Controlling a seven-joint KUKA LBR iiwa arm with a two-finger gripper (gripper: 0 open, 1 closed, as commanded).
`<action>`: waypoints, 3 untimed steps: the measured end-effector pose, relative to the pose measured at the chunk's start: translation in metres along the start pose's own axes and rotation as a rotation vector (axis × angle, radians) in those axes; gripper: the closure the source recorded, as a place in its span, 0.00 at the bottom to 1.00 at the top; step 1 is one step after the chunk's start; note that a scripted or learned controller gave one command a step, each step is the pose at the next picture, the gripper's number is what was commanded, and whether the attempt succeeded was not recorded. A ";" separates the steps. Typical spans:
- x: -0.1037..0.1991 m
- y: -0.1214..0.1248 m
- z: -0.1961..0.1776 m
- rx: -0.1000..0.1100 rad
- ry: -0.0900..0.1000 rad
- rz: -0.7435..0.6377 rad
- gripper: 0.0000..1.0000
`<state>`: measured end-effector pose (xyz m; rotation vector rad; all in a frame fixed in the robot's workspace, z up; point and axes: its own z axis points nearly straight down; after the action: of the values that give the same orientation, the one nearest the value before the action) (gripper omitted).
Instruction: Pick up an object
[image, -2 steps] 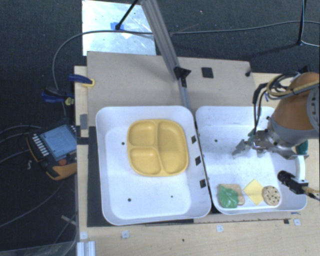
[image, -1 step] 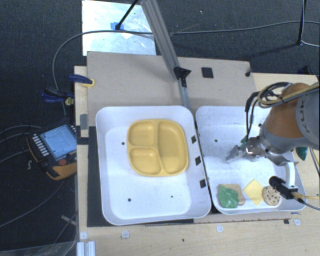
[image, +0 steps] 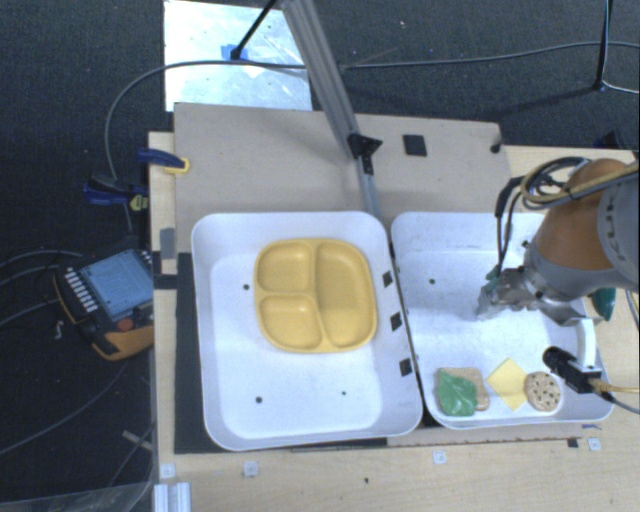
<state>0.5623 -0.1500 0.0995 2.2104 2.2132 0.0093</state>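
Three small food pieces sit along the near edge of the right bin (image: 440, 250).
We count one green piece (image: 457, 393) on a tan slice, one yellow wedge (image: 507, 381) and one round cookie (image: 541, 391), side by side at about 6 o'clock in that bin. One yellow divided plate (image: 315, 294) lies in the left bin (image: 225, 400). One gripper (image: 495, 297) hangs over the right bin's middle, well apart from the pieces; we cannot tell whether it is apart or together.

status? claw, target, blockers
Claw low in right bin, state unclear, nothing seen held. Green piece, yellow piece, cookie at near edge. Nothing blocking them.
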 end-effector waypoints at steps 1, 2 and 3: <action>0.009 0.004 -0.049 0.008 0.005 -0.004 1.00; 0.015 0.009 -0.111 0.006 0.004 -0.005 1.00; 0.015 0.010 -0.140 0.010 0.005 -0.004 1.00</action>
<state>0.5706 -0.1340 0.2394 2.2131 2.2257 0.0032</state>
